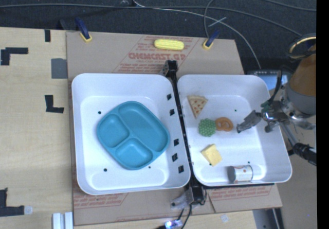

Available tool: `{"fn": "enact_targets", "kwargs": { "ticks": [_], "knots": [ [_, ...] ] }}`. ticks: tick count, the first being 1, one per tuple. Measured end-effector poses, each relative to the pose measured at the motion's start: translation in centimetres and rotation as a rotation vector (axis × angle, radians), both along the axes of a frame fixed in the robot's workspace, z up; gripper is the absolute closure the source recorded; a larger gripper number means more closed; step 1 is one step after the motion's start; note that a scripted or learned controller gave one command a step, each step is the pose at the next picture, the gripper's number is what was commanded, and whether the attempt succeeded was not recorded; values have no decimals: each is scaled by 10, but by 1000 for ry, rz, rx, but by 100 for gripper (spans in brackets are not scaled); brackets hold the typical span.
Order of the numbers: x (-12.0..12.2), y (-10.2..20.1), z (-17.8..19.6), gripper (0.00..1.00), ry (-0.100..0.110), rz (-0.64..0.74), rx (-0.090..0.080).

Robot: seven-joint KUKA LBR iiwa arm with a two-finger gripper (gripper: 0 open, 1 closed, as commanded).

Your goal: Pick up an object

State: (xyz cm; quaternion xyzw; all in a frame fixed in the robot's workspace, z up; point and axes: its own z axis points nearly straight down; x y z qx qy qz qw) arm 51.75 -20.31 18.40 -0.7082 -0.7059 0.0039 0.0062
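Note:
The right bin (272, 171) holds a tan pizza-slice toy (197, 104), a green broccoli-like piece (207, 127), an orange ring-shaped piece (224, 124), a yellow block (211, 155) and a small grey-and-white can (240, 173) lying on its side near the front wall. My gripper (257, 123) hangs over the right side of this bin, just right of the orange piece. Its fingers stand open, one pointing left toward the orange piece, and nothing is between them.
The left bin (82, 89) contains a blue divided tray (132, 134). A yellow object (168, 44) lies on the cardboard behind the bins, between two clamps (83, 31) (210, 39). Cables run across the dark floor at the back.

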Motion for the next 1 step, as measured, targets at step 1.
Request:
{"fn": "enact_targets", "kwargs": {
  "ticks": [1],
  "knots": [
    [3, 0, 7, 0, -13, 4, -3]
  ]
}}
